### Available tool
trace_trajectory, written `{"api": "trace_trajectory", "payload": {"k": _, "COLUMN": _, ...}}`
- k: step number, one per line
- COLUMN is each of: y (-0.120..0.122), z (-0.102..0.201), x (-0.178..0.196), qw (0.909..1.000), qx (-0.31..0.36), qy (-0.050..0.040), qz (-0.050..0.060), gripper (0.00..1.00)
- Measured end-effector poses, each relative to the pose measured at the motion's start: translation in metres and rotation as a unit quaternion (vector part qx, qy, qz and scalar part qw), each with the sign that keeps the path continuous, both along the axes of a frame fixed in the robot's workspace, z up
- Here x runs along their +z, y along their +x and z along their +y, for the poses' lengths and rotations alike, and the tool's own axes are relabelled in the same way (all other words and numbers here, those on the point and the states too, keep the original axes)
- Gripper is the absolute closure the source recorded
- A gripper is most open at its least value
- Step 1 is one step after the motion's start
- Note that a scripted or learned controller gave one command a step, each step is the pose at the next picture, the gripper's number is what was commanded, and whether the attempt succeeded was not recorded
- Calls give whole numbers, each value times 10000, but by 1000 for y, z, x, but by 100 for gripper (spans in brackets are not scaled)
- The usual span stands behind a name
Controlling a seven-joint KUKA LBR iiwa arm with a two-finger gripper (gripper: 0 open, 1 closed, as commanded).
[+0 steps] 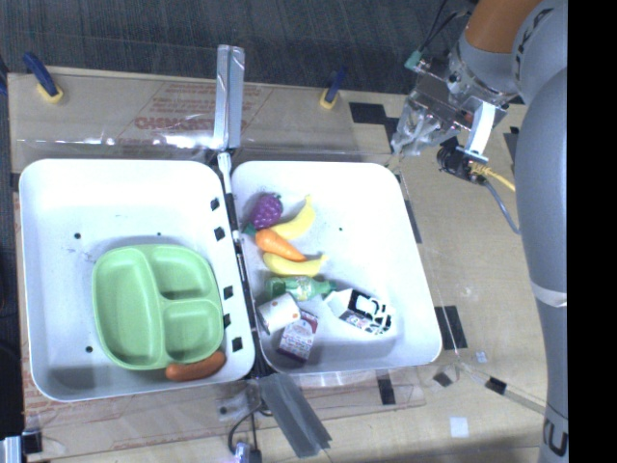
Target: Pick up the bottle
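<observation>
— Although partly covered by the carrot (279, 244) and banana (294, 263), bottle (301, 288) visible in right bin (386, 196), green, lying near the front.

— And gripper (413, 135)?

— Hanging above the bench beyond the bin's far right corner, well apart from the bottle. Fingers blurred; cannot tell whether released or clenched. Arm (540, 114) cut off at the right.

Tan bench top (482, 268) under clear plastic sheeting, black tape marks, blue clamps (43, 77), dark carpet floor (289, 8) beyond.
</observation>
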State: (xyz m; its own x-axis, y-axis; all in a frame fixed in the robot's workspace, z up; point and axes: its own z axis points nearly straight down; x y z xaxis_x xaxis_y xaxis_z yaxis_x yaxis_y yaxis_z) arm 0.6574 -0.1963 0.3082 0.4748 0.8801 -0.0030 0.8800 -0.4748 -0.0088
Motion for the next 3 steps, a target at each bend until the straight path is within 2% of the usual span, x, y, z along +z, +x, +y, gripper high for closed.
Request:
{"api": "trace_trajectory", "payload": {"k": 1, "y": -1, "z": 3, "x": -54, "qw": 9963, "qx": -863, "qy": 0, "qz": 20, "gripper": 100}}
{"api": "trace_trajectory", "payload": {"k": 2, "y": -11, "z": -4, "x": -6, "qw": 9893, "qx": -1456, "qy": -9, "qz": 3, "gripper": 100}}
{"api": "trace_trajectory", "payload": {"k": 3, "y": -12, "z": -5, "x": 60, "qw": 9519, "qx": -3063, "qy": -25, "qz": 7, "gripper": 100}}
